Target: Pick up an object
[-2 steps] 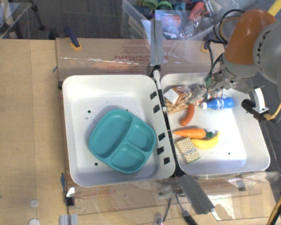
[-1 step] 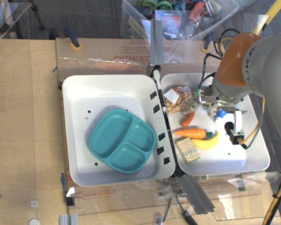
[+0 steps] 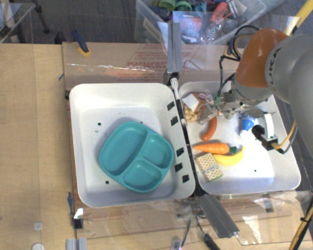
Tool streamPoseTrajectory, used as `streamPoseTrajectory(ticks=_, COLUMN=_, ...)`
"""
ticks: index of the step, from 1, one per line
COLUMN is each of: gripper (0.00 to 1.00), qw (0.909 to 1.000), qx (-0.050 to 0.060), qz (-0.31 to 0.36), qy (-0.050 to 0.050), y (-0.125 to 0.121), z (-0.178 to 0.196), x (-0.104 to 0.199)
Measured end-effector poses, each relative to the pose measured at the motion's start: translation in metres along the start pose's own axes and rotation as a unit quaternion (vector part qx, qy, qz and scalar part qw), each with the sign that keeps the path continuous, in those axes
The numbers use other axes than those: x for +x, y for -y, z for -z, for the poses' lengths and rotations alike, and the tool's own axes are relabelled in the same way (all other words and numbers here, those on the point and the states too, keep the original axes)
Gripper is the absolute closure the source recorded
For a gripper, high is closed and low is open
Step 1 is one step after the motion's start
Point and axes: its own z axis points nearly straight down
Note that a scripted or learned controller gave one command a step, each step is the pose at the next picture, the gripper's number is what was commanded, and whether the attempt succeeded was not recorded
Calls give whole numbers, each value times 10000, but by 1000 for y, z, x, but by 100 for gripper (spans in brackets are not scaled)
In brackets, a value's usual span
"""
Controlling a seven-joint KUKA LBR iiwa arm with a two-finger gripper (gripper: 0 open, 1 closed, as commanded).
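We see gripper (image 3: 217, 110) low in crowded right bin (image 3: 281, 178), near divider; finger state unclear. Orange carrot (image 3: 212, 148) below.

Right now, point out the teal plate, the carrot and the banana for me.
teal plate (image 3: 136, 157): camera view, on its middle ridge.
carrot (image 3: 211, 148): camera view, mid orange body.
banana (image 3: 228, 160): camera view, middle of the yellow curve.

Left bin (image 3: 83, 139): white, with a teal divided plate (image 3: 135, 156) at its centre.
Right bin (image 3: 281, 176): white.
Carrot (image 3: 211, 148): orange with a green top, at 9 o'clock in the right bin.
Banana (image 3: 230, 158): yellow.
Sausage (image 3: 211, 128): orange-red.
Packet (image 3: 208, 166): tan, checked pattern, at 7 o'clock.
Arm (image 3: 281, 61): grey with an orange band.
Counter (image 3: 26, 139): pale wood.
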Motion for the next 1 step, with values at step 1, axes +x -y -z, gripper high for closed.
streamPoseTrajectory(ticks=1, gripper=100, qw=10000, qx=-22, qz=2, qy=12, y=-1, z=11, x=0)
